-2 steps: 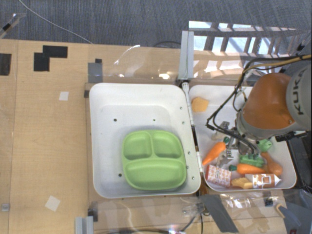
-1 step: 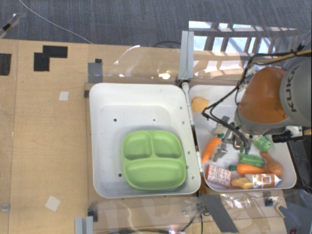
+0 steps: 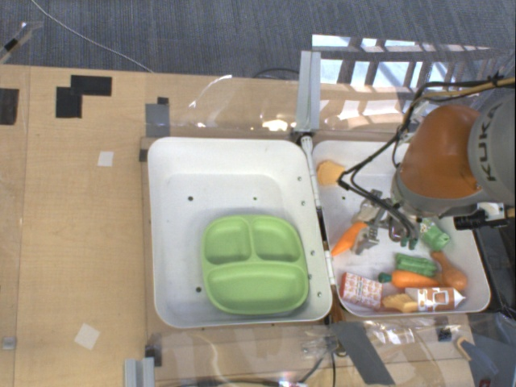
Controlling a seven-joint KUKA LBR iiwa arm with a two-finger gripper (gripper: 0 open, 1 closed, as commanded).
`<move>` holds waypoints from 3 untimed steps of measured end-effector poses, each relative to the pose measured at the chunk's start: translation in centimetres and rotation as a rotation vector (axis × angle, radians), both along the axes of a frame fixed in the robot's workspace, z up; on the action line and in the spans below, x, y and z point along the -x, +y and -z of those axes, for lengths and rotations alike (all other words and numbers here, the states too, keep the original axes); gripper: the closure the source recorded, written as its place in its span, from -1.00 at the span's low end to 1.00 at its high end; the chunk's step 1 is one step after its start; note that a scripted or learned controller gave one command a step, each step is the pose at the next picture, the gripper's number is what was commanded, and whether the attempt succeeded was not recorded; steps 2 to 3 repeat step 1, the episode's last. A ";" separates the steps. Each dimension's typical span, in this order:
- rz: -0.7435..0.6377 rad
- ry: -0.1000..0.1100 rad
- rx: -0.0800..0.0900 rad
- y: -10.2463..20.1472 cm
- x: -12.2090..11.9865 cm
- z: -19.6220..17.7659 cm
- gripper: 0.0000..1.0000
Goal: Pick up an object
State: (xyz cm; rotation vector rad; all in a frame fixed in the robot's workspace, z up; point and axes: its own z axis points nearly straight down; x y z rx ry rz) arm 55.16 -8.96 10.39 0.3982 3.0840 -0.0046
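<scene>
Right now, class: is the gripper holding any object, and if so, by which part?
It cannot be told. The gripper sits low in the right bin above the toy food, next to an orange carrot, but no object is visibly between its fingers.

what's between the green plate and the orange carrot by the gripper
In the camera view, the divider where the two bin walls meet lies between the green plate and the carrot.

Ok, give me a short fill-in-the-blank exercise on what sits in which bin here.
1. The green divided plate lies in the ___ bin of the view.
2. The plate has ___ compartments.
3. The tool hangs over the ___ bin, above the toy food.
4. The carrot beside the tool is coloured ___.

Missing words: left; three; right; orange.
</scene>
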 end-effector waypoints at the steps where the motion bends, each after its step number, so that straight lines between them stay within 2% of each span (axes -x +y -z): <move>1: 0.338 0.019 -0.017 8.7 -3.5 -11.8 1.00; 3: 0.338 0.019 -0.017 8.7 -3.5 -11.8 1.00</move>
